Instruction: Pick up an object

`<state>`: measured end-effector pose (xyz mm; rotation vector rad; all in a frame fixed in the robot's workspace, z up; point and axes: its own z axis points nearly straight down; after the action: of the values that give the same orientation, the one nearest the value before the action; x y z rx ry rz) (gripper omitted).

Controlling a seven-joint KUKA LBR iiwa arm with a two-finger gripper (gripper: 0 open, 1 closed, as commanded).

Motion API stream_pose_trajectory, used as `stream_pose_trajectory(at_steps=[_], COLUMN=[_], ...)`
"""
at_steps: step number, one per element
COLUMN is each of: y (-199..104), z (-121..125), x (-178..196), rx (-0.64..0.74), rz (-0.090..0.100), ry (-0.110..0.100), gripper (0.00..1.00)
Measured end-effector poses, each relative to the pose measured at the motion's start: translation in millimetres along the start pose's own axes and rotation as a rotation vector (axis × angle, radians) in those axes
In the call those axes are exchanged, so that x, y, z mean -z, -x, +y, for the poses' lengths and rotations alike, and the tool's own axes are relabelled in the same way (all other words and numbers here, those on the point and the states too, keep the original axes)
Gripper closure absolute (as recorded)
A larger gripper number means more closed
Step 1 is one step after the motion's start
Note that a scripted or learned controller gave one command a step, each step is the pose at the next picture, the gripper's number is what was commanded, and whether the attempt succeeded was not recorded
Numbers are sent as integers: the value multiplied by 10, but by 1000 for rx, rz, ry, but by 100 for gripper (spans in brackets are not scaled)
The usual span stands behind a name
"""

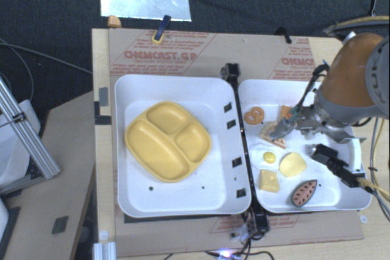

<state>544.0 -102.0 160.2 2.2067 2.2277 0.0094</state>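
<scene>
In the right bin (pixel 341 192) lie several toy foods: an orange pretzel (pixel 254 114), an orange piece (pixel 286 112), a tan slice (pixel 272 137), a small yellow disc (pixel 269 158), a pale yellow lump (pixel 293 164), a yellow block (pixel 269 180) and a reddish-brown oval (pixel 303 192). My gripper (pixel 281 127) reaches in from the right and sits low over the tan slice, covering its upper part. Whether it touches the slice is unclear.
The left bin (pixel 131 94) holds a yellow divided plate (pixel 168 140). A black divider with clips (pixel 239 131) runs between the bins. The arm's orange band (pixel 353 70) and black wrist hardware (pixel 334 161) hang over the right bin's right side.
</scene>
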Motion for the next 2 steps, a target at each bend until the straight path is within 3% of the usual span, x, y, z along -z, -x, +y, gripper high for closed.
stream_pose_trajectory(at_steps=[1, 2], y=[408, 382], z=[-603, -556], x=[-789, -648], rx=[-15, -7], rz=[1, 0], ry=[-14, -5], gripper=[0, 100])
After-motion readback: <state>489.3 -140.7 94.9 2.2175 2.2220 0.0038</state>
